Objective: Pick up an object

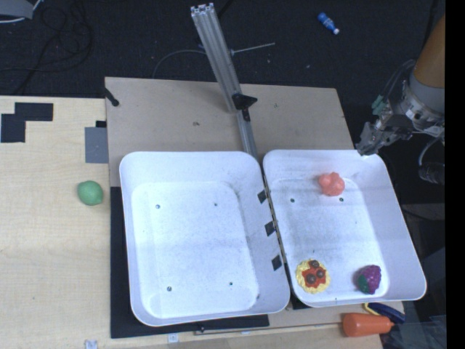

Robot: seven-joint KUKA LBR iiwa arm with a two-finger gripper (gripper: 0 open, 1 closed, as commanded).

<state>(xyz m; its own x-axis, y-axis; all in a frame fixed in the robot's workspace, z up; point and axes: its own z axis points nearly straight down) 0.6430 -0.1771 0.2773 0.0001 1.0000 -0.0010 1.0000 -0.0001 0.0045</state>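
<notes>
Camera view. The arm (430, 71) enters from the right edge, grey at the wrist with its orange band above. The gripper (368, 142) hangs just outside the far right corner of the right bin (396, 217), over the dark floor beside the bench. Whether its pincer is spread or pressed together cannot be told at this size and angle; nothing is seen between its tips.

The right bin holds three objects. A pink lumpy toy (330, 183) lies in the far half, nearest to the gripper but apart from it. A yellow round toy with red spots (312, 275) (possibly a small pizza or flower) lies at the near left corner. A purple bunch of grapes (369, 278) lies at the near right corner, close to the yellow toy but not touching it.

The left bin (134, 217) sits beside the right one; their inner rims meet, joined by black clips (269, 227).

Outside the bins, an orange carrot-shaped toy (365, 324) lies on the bench just beyond the near rim of the right bin. A green ball (90, 193) rests on the pale wooden surface (43, 253) left of the left bin. A slanted aluminium rail (221, 64) rises behind the bins, and a small blue object (328, 23) lies on the dark floor farther back.
</notes>
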